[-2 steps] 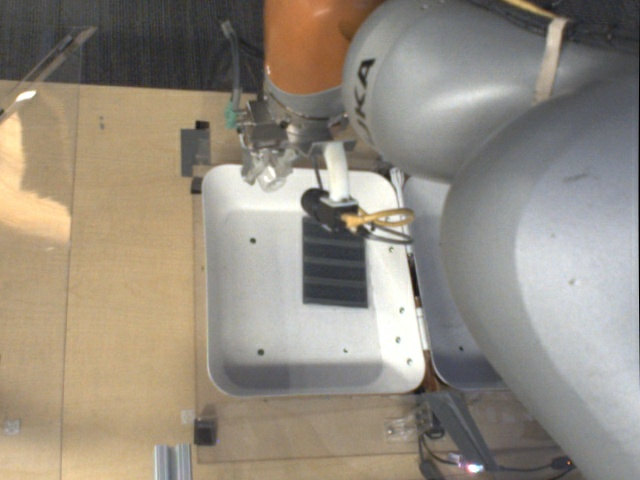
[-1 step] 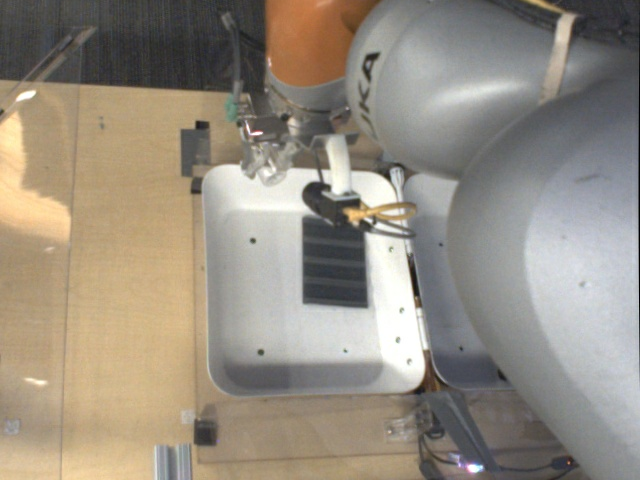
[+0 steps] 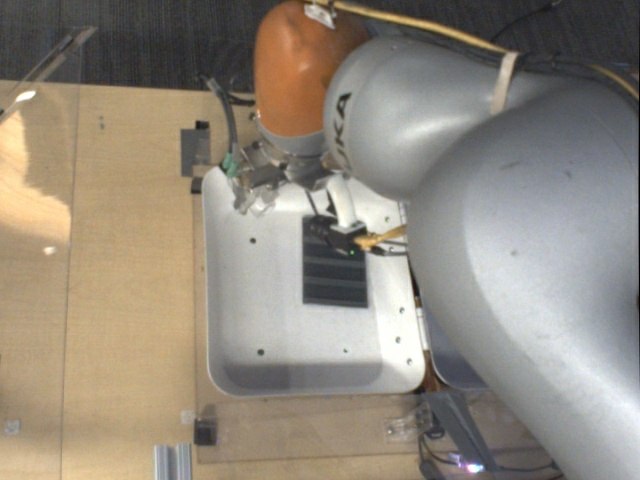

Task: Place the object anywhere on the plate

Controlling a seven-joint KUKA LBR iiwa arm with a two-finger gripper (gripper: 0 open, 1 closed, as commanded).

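**Gripper low in far-left corner of left bin; object and plate hidden**

Gripper [image 3: 252, 198] sits low over the shallow white plastic left bin [image 3: 255, 308]. It is tucked into the bin's far-left corner, just beside the wall. From this angle we cannot tell whether it is spread or pressed together. We see nothing in it that we could call held.

Why there: our read is that the program is working a corner target. That spot leaves little room on the wall side, which would explain the tight position.

Pose: the big grey KUKA arm [image 3: 520, 228] reaches in from the right and crosses most of the view. The orange band [image 3: 290, 68] above the wrist sits over the bin's far edge. The wrist points down into the corner with a slight lean.

The arm's bulk covers the right bin [image 3: 452, 366], leaving a shadowed corner of it. The object and the plate are hidden from us. We judge both are probably under the arm on that side, but we can't confirm it.

The light wooden table [image 3: 110, 288] lies to the left of the bin.

Risk as we judge it: scraping the wall, or a closure on nothing.
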